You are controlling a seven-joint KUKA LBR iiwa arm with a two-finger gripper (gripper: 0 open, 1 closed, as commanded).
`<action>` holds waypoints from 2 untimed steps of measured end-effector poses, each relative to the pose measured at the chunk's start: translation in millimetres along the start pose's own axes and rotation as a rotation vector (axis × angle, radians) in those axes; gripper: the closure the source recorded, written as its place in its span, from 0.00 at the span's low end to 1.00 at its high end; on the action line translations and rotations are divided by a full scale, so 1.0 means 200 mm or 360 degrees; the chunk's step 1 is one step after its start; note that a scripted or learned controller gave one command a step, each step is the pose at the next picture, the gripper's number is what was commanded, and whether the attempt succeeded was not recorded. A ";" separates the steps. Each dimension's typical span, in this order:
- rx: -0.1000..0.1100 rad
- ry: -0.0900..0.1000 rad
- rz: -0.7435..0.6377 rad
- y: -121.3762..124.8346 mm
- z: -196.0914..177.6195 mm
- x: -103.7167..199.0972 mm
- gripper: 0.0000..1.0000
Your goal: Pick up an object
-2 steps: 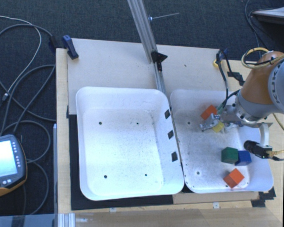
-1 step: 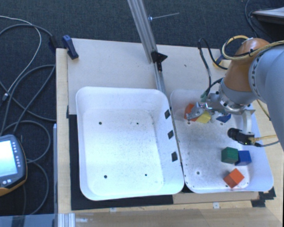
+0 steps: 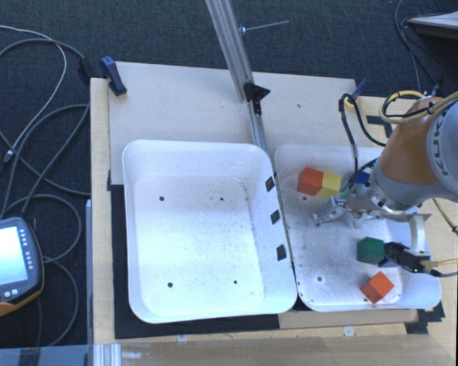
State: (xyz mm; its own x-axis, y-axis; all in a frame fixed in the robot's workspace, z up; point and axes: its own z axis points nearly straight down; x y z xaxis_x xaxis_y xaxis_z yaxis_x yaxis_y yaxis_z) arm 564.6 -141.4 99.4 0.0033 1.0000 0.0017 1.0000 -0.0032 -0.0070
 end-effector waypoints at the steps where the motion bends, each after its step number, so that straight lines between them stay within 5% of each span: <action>1: -0.0004 0.0002 -0.0007 -0.10 0.00 0.11 0.00; 2: -0.0022 -0.0001 -0.0016 0.26 -0.01 0.30 0.00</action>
